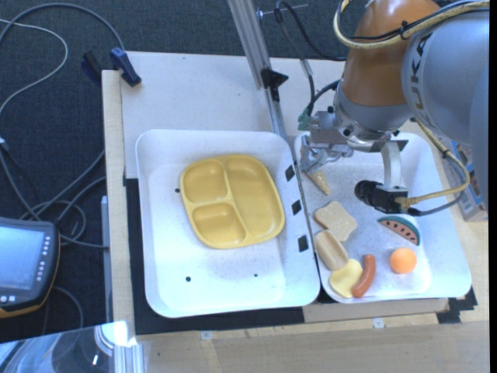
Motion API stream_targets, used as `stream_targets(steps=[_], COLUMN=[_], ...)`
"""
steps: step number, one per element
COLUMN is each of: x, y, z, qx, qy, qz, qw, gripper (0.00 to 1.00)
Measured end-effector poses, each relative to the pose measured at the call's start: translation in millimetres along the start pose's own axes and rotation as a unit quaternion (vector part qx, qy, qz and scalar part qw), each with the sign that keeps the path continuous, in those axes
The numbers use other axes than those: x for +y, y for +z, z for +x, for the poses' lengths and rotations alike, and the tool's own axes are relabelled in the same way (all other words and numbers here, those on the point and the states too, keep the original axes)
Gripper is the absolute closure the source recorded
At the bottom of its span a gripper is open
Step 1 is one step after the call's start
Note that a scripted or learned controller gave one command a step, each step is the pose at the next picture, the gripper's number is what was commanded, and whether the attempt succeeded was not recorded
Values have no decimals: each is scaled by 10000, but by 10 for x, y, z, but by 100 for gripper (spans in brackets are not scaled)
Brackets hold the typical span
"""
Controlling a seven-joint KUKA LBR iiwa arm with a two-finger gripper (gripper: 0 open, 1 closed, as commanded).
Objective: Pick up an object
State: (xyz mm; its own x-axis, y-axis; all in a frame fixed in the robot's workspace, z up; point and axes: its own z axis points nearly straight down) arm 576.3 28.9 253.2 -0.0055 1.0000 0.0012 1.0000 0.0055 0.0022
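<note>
My gripper (318, 162) hangs over the far left corner of the right bin (435, 282), its fingers open and pointing down. Nothing sits between them. Just below the fingertips a small tan food piece (319, 182) lies on the bin floor. Nearer the front lie a bread slice (335, 219), a bun (331, 249), a yellow banana (345, 278), a red sausage (365, 276), an orange (402, 260) and a watermelon slice (399, 231). The arm's orange band and grey body cover the bin's far right part.
The left bin (155, 231) holds a yellow divided plate (231, 200). A metal post (252, 37) slants up from between the bins. A black fitting on a yellow cable (378, 196) hangs over the right bin's middle. Blue clamp (124, 64) at the bench's far left corner.
</note>
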Motion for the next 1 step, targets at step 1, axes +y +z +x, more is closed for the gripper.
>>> stream_targets(steps=[1], x=[57], y=[150], z=[569], qx=[4], qy=[-6], qz=[13], qw=[10000], gripper=[100])
